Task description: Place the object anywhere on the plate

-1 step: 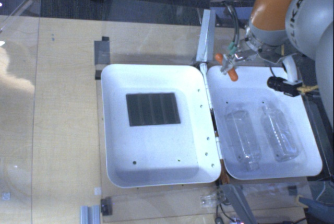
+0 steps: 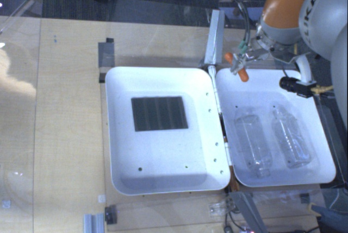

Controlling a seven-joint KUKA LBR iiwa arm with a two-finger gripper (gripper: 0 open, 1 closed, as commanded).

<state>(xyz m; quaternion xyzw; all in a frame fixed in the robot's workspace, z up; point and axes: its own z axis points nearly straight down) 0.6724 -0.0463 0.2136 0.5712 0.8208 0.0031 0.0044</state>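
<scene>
Clear plastic bottles (image 2: 253,142) lie flat at five o'clock in the right bin (image 2: 326,172), the dark plate (image 2: 159,113) waits in the left bin (image 2: 163,183), while the gripper (image 2: 239,63) hovers at one o'clock, apparently pinching a small orange object (image 2: 243,75), probably for transfer.

The light is even and bright from above. The white bins (image 2: 163,172) look a little bluish, with soft shadow at their near walls. Pale glare lies on the table (image 2: 54,118) at left. The picture is slightly soft.
</scene>
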